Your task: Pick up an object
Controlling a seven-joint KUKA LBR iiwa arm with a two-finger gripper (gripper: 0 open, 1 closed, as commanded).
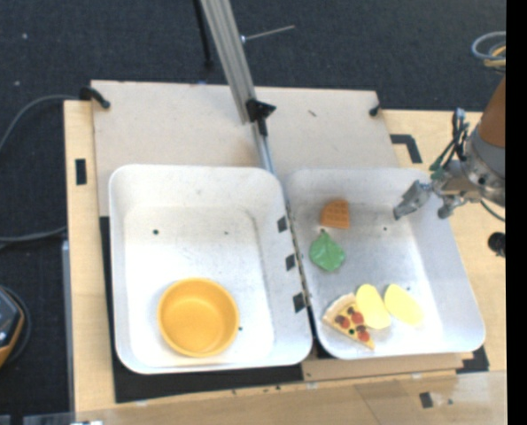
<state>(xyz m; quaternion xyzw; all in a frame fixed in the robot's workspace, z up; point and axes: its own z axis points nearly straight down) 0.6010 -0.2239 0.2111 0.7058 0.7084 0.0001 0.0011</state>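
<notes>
1. Where the right bin (440, 264) holds the candidate objects, four lie on its floor: an orange waffle-like piece (336, 213) near the far left, a green leaf-shaped piece (327, 254) just in front of it, a pizza slice (348, 320) at the near left corner, and two yellow pieces touching or nearly touching one another, the first yellow piece (372, 306) overlapping the slice's edge and the second yellow piece (403, 304) beside it toward the right edge.
2. Hand (430, 199): at the far right rim of the right bin, above its wall, well apart from every object. Two grey fingers (410, 202) point toward the bin's interior with a gap between them; nothing lies between them.
3. Arm (489, 144): enters from the counter's right edge, grey wrist with an orange section above it.
4. Left bin (139, 193): touching the right bin along a shared edge, holding a yellow bowl (197, 316), upright, near its near edge.
5. Counter (174, 118): pale board under both bins; a slanted metal rail (232, 51) rises from its far edge, between the bins.
</notes>
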